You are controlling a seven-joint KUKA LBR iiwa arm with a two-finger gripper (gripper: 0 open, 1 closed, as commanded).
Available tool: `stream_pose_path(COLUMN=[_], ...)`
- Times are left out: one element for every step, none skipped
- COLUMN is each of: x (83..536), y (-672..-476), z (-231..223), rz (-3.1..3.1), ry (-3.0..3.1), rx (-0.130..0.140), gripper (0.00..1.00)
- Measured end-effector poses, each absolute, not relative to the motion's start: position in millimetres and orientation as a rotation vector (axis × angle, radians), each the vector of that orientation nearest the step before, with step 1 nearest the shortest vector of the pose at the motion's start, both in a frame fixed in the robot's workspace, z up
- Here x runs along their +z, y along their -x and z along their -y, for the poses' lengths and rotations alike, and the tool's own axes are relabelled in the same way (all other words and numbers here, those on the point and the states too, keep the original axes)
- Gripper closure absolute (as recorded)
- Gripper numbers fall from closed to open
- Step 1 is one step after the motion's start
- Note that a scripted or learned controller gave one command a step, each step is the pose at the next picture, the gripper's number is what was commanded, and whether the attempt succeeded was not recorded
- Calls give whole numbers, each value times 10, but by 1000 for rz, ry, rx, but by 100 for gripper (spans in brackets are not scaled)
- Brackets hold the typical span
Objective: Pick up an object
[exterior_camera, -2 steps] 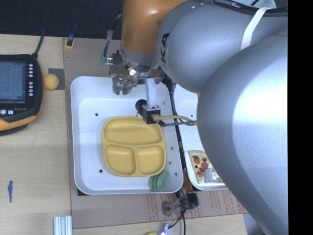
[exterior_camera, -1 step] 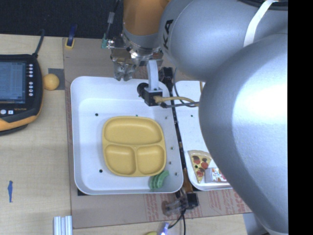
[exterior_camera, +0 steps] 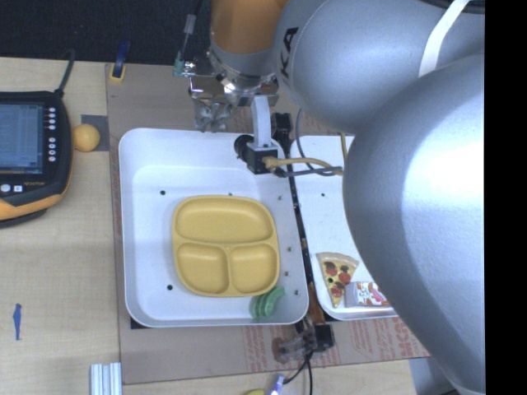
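End effector point(exterior_camera: 216, 115) is seen at upper centre, its opening not discernible; yellow plastic compartment tray point(exterior_camera: 224, 244) lies below it.

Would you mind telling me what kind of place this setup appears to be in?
Most likely a robotics lab bench for pick-up trials. A teach pendant lies on the wooden bench, two white bins sit side by side, and toy items such as a yellow divided tray and a pizza slice lie in them.
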State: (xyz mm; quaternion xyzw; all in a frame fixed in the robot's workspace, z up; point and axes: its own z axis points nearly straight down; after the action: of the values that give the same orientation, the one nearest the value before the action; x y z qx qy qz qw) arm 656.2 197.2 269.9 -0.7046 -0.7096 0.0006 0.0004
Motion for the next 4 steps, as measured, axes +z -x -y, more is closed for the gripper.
stream_pose_path(x=[2793, 2898, 2137, 2404], y=[-6565, -6566, -6557, -5867], z=[-2021, -2051, -1990, -2057], rz=[2227, 2227, 2227, 2229], ry=[2215, 2215, 2214, 2213], rx=[1, 1, 9, 8], gripper=[100, 100, 100, 100])
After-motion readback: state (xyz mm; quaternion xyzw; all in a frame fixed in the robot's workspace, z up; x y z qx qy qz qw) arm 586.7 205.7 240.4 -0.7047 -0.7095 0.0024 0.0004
